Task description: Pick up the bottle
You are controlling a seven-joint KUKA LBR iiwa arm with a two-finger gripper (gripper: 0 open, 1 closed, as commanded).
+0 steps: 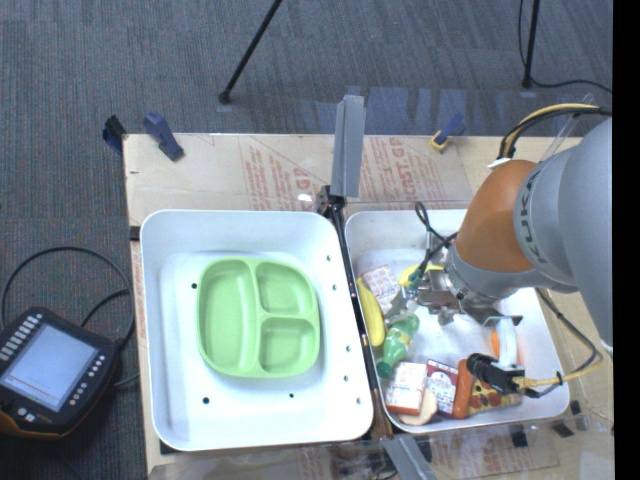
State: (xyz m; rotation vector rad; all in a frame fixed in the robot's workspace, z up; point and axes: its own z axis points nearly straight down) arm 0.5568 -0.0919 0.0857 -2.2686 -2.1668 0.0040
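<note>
I am positioning my tool (pixel 440 303) low inside the right bin (pixel 553 343), just beside the bottle (pixel 397 340). The bottle, green, is lying on its side near the bin's left wall, touching the banana (pixel 370 313), which is limiting side access. I cannot tell how the tool is set. The green plate (pixel 259 317) is occupying the left bin (pixel 160 268).

A green three-compartment plate (pixel 258 316) lies in the left white bin (pixel 170 408). The right bin (pixel 385 230) holds a banana (pixel 371 311), two small red-and-white cartons (pixel 422 386) and what may be a pizza-slice toy (pixel 478 393). A teach pendant (pixel 48 368) sits on the carpet left of the counter (pixel 215 173).
</note>
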